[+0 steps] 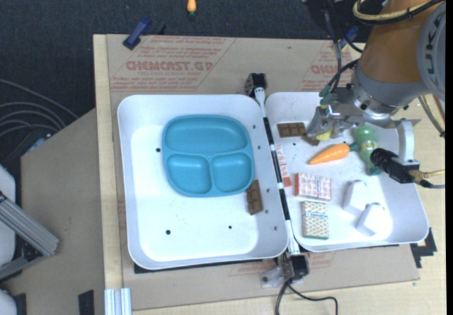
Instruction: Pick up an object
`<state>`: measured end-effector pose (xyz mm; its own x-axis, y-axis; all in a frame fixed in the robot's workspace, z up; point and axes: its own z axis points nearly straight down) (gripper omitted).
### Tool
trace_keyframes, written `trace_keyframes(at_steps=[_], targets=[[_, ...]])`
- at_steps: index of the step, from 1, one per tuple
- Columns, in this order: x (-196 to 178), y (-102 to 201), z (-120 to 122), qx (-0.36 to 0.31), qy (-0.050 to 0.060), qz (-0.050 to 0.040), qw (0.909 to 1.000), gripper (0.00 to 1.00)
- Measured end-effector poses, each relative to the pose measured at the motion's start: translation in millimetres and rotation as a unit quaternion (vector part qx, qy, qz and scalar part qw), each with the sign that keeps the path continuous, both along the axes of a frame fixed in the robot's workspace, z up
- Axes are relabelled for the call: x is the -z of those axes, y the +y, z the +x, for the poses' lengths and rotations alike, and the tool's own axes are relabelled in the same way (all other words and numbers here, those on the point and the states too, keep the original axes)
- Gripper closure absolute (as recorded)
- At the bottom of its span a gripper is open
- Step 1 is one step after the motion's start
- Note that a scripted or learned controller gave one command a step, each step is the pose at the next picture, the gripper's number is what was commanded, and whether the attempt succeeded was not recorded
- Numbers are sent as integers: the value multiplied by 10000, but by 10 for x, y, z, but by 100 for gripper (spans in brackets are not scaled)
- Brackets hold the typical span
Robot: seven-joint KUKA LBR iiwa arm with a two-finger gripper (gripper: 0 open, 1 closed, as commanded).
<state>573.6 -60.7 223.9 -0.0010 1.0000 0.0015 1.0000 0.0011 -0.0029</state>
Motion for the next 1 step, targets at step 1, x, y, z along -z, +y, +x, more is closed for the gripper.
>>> trace_keyframes(at_steps=[1], targets=[[399, 512, -952, 6, 4, -1, 10000, 100]])
